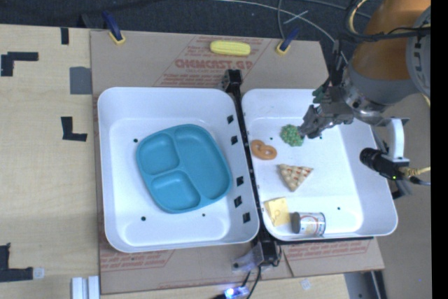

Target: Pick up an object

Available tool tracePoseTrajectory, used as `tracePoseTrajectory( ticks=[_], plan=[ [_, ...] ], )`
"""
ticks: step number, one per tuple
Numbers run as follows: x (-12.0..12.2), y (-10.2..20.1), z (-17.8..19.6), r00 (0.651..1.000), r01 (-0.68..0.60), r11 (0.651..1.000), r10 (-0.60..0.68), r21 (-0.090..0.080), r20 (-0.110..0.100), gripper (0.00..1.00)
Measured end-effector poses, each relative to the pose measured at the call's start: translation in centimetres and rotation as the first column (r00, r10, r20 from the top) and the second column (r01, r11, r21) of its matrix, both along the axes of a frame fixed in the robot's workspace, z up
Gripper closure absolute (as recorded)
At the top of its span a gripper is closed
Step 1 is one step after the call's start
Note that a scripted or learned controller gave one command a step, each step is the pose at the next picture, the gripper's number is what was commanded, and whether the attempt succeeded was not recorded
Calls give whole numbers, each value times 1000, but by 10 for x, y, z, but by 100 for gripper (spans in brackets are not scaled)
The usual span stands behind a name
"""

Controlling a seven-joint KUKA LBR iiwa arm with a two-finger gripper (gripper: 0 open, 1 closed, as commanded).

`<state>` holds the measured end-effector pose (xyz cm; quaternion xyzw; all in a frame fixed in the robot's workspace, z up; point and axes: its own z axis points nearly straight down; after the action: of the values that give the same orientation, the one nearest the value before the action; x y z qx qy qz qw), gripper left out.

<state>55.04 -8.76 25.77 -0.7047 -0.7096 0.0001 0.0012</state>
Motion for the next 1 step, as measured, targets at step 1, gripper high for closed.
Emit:
tracePoseTrajectory(
  ticks=[1],
  plan=[
    [10,54,-15,1000,1,1000,-1,-1,-1,100]
  ],
)
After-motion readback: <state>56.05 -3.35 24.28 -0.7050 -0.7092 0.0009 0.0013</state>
